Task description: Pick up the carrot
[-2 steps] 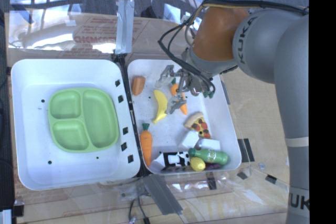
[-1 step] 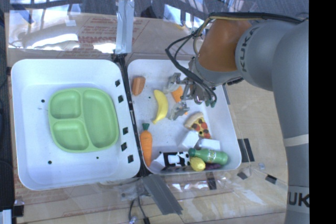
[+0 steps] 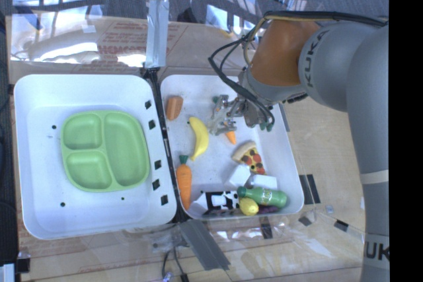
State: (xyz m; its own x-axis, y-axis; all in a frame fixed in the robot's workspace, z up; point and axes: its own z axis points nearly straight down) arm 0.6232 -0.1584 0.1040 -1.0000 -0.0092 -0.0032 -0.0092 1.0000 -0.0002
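Your claw (image 3: 223,114) hangs in the right bin (image 3: 285,142), and I can't tell its grip state. The carrot (image 3: 184,184) lies well down-left of it, past the banana (image 3: 198,136), against the wall; descend centred, straddling its width.

The carrot (image 3: 184,185) lay in the right bin (image 3: 285,142), below the banana (image 3: 198,137), left of my gripper (image 3: 223,117).

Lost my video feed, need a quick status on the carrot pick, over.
Gripper low in right bin, by banana. Carrot lies at left wall, untouched. Nothing on it.
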